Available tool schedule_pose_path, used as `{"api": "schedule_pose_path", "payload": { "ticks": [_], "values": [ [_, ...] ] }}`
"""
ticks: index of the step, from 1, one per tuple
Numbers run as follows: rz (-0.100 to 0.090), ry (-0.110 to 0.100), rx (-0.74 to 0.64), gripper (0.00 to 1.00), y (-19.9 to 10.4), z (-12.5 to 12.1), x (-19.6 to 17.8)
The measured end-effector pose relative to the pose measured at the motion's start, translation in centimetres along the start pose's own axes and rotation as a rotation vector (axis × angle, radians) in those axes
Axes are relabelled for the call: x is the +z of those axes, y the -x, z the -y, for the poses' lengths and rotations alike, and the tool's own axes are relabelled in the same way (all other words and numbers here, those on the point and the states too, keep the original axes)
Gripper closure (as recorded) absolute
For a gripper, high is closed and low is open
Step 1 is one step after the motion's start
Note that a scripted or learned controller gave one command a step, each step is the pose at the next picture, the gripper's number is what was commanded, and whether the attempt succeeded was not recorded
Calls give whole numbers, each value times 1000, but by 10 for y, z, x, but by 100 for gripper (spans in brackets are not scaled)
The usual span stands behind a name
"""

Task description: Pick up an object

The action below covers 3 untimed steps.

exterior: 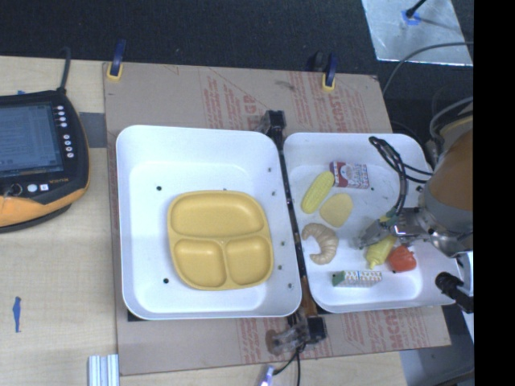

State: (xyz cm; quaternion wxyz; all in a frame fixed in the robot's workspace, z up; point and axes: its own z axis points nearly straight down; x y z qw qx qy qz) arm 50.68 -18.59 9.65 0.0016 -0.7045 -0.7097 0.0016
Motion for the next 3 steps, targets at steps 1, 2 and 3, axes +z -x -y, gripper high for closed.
{"api": "schedule_pose_path", "payload": {
  "ticks": [1, 2, 3],
  "values": [
    [2, -1, -5, 100, 1, 0, -10],
    [0, 2, 1, 100, -35, -96, 4],
    [0, 2, 0, 100, -132, -40, -96]
  ]
}}
